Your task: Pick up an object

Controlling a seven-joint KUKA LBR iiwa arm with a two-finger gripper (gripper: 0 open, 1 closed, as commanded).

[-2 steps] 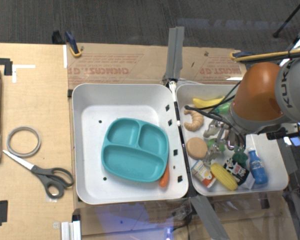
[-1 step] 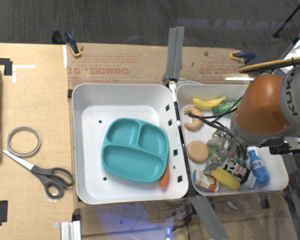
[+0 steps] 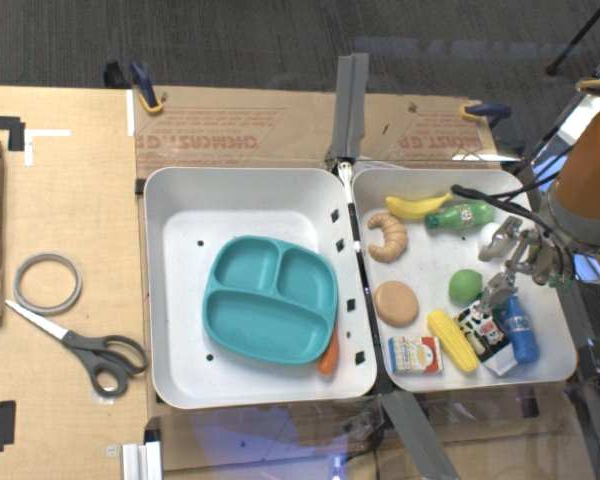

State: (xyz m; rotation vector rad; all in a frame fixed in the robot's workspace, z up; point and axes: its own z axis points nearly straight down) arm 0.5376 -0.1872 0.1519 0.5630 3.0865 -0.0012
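Grey gripper (image 3: 507, 260) hangs over right bin (image 3: 552, 368), fingers spread and holding nothing, beside green ball (image 3: 465, 286), likely lining up a grab.

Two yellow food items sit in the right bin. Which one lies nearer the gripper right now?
The corn cob, low in the right bin beside the blue bottle's neighbours, lies nearer the gripper. The banana sits farther off, along the bin's far edge.

Toy foods (image 3: 466, 286) in right bin (image 3: 565, 364)

Arm (image 3: 588, 183) reaches in from right; hand (image 3: 502, 268) low, fingers spread, holding nothing.
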